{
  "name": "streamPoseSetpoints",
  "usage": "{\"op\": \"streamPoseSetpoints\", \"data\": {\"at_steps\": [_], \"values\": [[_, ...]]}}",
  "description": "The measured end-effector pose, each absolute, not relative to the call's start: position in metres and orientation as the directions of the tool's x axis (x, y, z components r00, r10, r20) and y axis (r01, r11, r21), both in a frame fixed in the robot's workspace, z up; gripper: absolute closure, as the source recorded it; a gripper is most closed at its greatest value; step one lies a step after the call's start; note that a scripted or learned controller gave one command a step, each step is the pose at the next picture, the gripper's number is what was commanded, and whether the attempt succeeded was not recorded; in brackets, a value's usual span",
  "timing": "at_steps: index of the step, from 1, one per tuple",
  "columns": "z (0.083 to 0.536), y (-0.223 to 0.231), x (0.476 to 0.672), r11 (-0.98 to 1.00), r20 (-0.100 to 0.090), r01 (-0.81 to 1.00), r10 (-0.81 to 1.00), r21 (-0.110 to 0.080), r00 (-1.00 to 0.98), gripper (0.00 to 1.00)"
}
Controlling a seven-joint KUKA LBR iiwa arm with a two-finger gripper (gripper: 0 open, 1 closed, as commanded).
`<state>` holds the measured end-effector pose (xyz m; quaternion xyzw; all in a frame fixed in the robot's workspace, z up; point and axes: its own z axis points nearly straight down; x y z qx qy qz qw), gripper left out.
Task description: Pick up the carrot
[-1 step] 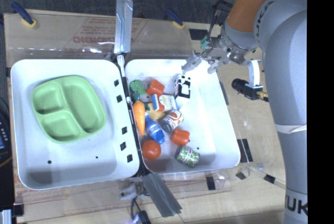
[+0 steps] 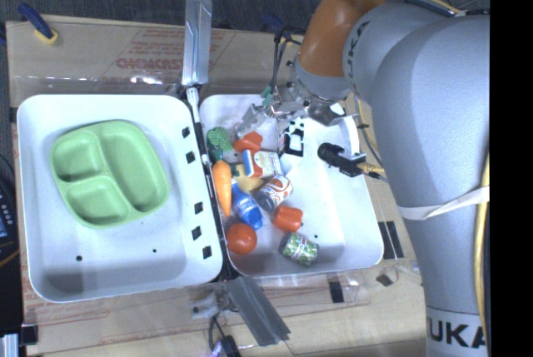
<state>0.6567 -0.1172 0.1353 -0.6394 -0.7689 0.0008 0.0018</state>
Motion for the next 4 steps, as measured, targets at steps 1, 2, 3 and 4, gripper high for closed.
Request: {"op": "streamPoseSetpoints", "data": {"at_steps": [1,2,3,4], "values": [[0.193,-0.042,0.628,0.389,0.002,0.921,0.921,-0.003,-0.389,0.0],[0.191,0.031,0.521,0.491,0.002,0.871,0.871,-0.003,-0.49,0.0],[0.208,-0.029,0.482,0.774,0.002,0.633,0.633,-0.002,-0.774,0.0],[0.191,-0.011,0.621,0.809,0.001,0.588,0.588,-0.001,-0.809,0.0]]}}
